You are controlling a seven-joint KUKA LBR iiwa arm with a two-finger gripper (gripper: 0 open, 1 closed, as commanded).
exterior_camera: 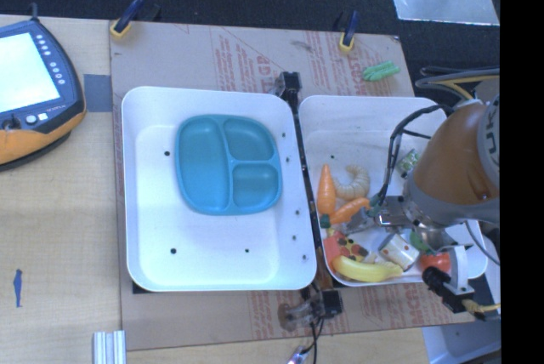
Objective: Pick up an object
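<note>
Down in right bin point(340, 109), jaws point(393, 236) low among piled toy food; open or clenched, cannot tell, arm point(450, 162) hides most. Banana point(365, 270) just below jaws, touching bin's near wall. Two carrots point(331, 199) left of jaws, pale shrimp-like piece point(353, 180) above-left. Far left, blue divided plate point(228, 163) in left bin point(153, 260) on desk point(59, 218).

Grey KUKA arm with orange band point(455, 158) enters from the right, bent steeply downward at the near right of the scene. Orange band faces the camera, hiding most of the wrist. Two-finger metal gripper point(384, 228) low, pointing left; finger state not discernible.
</note>
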